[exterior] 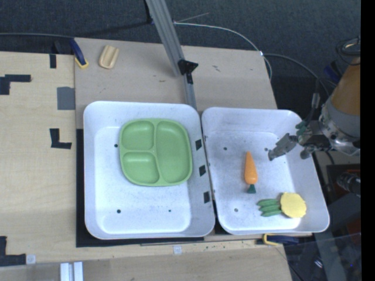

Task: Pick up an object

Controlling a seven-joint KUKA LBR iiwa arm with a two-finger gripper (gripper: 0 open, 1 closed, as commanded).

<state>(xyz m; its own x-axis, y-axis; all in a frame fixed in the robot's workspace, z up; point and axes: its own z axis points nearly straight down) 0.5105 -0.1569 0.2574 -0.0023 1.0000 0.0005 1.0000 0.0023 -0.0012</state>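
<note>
An orange toy carrot [251, 168] with a green stub lies in the middle of the right bin [234, 122]. A yellow round toy [293, 205] with green leaves [269, 206] rests near that bin's front right corner. My gripper [289, 152] hangs over the right side of the right bin, to the right of the carrot and slightly behind it. Its fingers [278, 148] are spread open with nothing between them. The arm's orange band [347, 92] shows at the right edge.
A green divided plate [156, 152] sits in the left bin [99, 204]. A grey pole [170, 34] slants up from between the bins. A tan block [108, 57] and a clamp [78, 52] lie on the bench behind the left bin.
</note>
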